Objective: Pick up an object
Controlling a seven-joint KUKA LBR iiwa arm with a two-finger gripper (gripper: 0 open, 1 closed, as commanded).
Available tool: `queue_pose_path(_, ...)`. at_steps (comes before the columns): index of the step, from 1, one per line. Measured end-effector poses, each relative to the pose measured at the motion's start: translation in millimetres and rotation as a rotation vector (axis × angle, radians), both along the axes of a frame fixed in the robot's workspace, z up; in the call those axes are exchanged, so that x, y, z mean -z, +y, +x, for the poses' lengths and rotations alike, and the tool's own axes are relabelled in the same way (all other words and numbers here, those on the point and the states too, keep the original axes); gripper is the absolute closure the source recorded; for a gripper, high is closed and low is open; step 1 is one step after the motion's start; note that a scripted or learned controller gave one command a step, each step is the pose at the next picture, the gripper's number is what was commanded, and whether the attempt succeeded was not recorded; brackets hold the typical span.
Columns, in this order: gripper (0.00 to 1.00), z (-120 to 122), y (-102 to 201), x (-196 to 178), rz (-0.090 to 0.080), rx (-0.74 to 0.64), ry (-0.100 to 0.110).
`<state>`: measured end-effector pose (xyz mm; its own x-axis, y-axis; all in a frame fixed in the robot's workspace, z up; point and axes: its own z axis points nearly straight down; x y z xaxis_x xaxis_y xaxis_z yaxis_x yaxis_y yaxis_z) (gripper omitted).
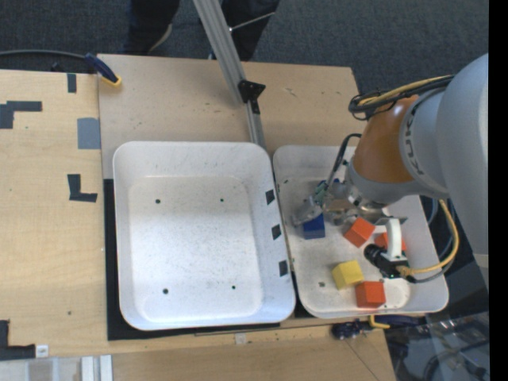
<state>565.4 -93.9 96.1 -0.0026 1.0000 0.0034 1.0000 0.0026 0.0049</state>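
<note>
- Reaching in from the right: arm (468,125), grey, with an orange band (381,145) above the wrist, bent down over the right bin.
- gripper (312,211): low over the left half of the right bin, near the wall it shares with the left bin. Whether it is open or closed cannot be told from this slant, and nothing can be seen in its hold.
- blue block (314,228): on the floor of the right bin, just beside and below the gripper tip; whether the two touch cannot be told.
- orange block (359,232): on the same floor, to the right of the blue block and apart from it, lying at a tilt.
- yellow block (347,274): nearer the front wall of the right bin, below the blue and orange blocks.
- red-orange block (370,294): just beside the yellow block, at its lower right, close to the front rim.
- right bin (305,165): shallow, white, speckled floor; holds all four blocks.
- left bin (190,236): shallow, white, larger, set edge to edge with the right bin.
- black mat (111,292): under the left bin, showing along its left and front edges.
- bench (48,236): pale wood, with grey and dark tape patches on its left part.
- aluminium rail (222,38): slanting down from the top edge to the gap behind the two bins.
</note>
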Motion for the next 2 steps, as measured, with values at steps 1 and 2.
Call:
queue_pose_path(1,1.0,-4,-1,-5,-0.002,0.0,0.009)
queue_pose_path(2,1.0,-4,-10,-52,-0.004,0.003,0.003)
